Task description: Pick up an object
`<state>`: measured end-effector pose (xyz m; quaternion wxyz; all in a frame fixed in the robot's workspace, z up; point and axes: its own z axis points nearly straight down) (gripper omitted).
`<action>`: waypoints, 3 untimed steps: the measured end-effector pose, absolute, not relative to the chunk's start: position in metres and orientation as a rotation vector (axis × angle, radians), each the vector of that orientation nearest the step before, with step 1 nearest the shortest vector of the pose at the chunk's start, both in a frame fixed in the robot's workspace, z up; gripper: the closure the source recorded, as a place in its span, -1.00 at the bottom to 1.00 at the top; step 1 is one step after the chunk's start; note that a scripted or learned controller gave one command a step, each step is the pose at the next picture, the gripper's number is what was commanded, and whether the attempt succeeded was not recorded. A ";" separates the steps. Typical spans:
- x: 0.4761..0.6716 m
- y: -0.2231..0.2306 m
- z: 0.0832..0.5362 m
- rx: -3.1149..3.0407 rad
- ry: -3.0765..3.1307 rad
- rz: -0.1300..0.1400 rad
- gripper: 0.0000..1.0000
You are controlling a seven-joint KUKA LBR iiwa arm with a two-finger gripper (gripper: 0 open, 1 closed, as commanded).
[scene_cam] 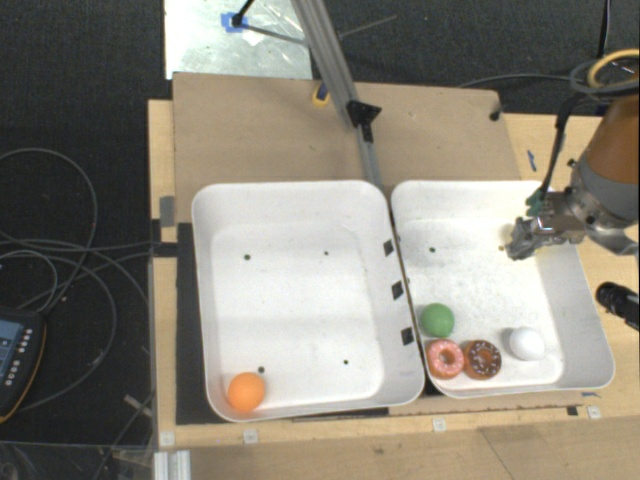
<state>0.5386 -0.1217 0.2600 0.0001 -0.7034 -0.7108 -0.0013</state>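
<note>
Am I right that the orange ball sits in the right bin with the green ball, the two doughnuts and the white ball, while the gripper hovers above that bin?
Not quite. In the camera view the orange ball lies alone in the left bin, near its front left corner. The rest holds: the green ball, pink doughnut, brown doughnut and white ball are in the right bin, with the gripper above it.

Grey arm with orange band point(612, 158) cut off by the right edge; small metal claw point(524, 238) too blurred to read; black handheld device point(14, 360) cropped at left
</note>
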 end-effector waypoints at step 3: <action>0.547 0.050 0.257 -2.207 -2.234 -0.004 1.00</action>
